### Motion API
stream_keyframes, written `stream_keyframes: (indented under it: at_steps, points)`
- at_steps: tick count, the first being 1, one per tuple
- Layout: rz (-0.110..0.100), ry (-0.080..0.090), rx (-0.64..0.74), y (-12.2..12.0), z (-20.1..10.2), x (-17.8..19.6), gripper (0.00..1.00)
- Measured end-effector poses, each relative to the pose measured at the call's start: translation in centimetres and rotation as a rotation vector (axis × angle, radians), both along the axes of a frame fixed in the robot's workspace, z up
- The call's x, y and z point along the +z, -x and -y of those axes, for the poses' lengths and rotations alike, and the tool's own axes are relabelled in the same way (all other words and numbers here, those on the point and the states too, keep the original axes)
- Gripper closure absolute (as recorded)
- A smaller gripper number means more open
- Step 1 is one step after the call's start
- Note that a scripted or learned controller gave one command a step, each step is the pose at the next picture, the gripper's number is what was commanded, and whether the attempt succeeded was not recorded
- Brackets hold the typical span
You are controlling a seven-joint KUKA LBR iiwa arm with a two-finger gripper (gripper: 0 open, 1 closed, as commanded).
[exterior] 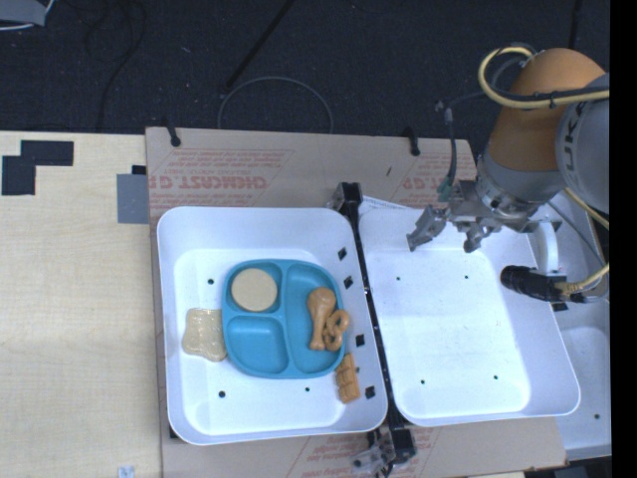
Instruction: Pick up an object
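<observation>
Blue tray [261, 345] with toy food lower left in the left bin [189, 237]; tool [450, 230] upper right, fingers spread, holding nothing, over the right bin [537, 386]: descent here likely grasps air.

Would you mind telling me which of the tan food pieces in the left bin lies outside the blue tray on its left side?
The pale toast-like piece, against the blue tray's left edge on the bin floor.

Single fixed cam above the bench [70, 297], angled down, far enough back to cover both white bins: left bin [189, 237], right bin [537, 366]. Dark floor runs along the top. Arm [542, 118] comes in from frame right.
</observation>
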State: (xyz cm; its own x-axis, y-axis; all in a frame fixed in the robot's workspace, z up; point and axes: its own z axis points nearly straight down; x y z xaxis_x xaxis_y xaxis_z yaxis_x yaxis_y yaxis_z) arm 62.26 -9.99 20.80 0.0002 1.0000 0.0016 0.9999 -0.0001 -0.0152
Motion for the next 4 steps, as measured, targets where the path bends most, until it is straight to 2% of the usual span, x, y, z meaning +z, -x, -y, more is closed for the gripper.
stream_keyframes:
  at_steps: [1, 2, 3, 4]
  points:
    - [0.014, 0.002, 0.002, -0.3, 0.0, 0.8, 0.0]
    - [0.008, 0.001, 0.0, -0.7, 0.6, -5.2, 0.0]
    - [0.008, 0.001, 0.0, -0.3, 0.2, -9.6, 0.0]
    - [0.01, 0.001, -0.001, -0.2, 0.1, -12.2, 0.0]
